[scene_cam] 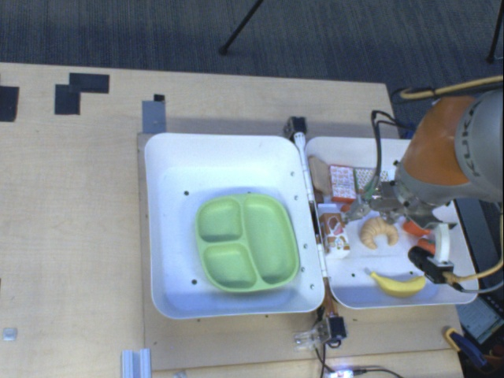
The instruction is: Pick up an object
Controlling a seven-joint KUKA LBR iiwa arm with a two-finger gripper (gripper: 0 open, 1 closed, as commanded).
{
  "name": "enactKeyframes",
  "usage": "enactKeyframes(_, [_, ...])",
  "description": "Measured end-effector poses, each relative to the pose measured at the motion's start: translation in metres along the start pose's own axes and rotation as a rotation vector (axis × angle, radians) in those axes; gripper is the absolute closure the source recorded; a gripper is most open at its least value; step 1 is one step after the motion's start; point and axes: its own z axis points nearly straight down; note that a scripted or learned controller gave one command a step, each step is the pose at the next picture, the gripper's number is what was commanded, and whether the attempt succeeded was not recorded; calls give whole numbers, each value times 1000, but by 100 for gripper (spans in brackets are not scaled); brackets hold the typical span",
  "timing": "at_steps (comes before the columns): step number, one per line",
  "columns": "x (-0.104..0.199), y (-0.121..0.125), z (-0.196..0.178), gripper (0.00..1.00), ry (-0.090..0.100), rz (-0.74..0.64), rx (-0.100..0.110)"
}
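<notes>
1. End effector [376,203] low in the right bin [441,294], just above the croissant [379,231]; open or closed: cannot tell.
2. Croissant lies mid-bin, banana [398,283] near the front wall, red-and-white packet [342,183] behind.
3. Judged: croissant light, soft, crushable; grip across its thick middle, gently.
4. Left bin [169,211] holds a green divided tray [247,242]; both bins on the table [71,250].

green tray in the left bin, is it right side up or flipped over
Right side up. The green tray lies flat in the left bin with its three hollow compartments facing the camera, nothing in them.
</notes>
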Motion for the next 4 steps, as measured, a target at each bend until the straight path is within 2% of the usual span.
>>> enactKeyframes(1, [0, -21, 2, 0, -10, 5, -20])
enactKeyframes(2, [1, -20, -10, 100, -7, 3, -23])
enactKeyframes(3, [1, -20, -10, 0, -7, 3, -22])
enactKeyframes(4, [2, -18, -20, 100, -6, 1, -25])
